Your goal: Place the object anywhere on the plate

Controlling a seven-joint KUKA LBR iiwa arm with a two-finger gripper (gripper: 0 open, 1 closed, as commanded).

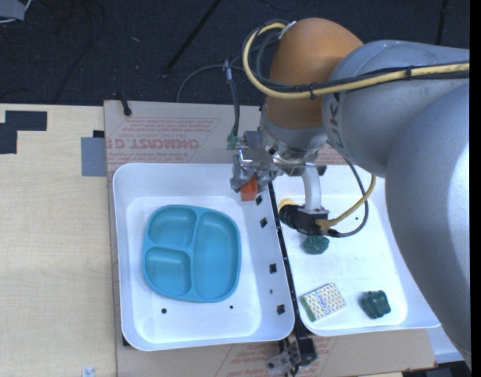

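- My claw [252, 173] hangs over the far end of the strip where the two white bins meet, just above their touching rims.
- I cannot tell from this view whether the claw is wide or narrow; my own wrist covers most of it.
- A small orange-red piece [249, 188] shows right at the claw's lower end. I cannot tell whether it is something gripped or a part of the claw.
- The blue plate [193, 252], with three compartments, lies flat in the bin on the view's left [130, 305], below and to the left of the claw and well apart from it. Nothing lies on it.
- A green lump [316, 244] sits in the bin on the view's right [413, 316], below and to the right of the claw and the nearest loose thing to it.
- A patterned pad [322, 301] lies flat further down that same bin, near its front rim and well apart from the claw.
- A dark teal block [374, 304] rests just beside the pad on its right, apart from it and the farthest of the three from the claw.
- Both bins stand on a cardboard sheet [169, 136] with red print, which lies on the pale table [44, 250] stretching away to the claw's left.
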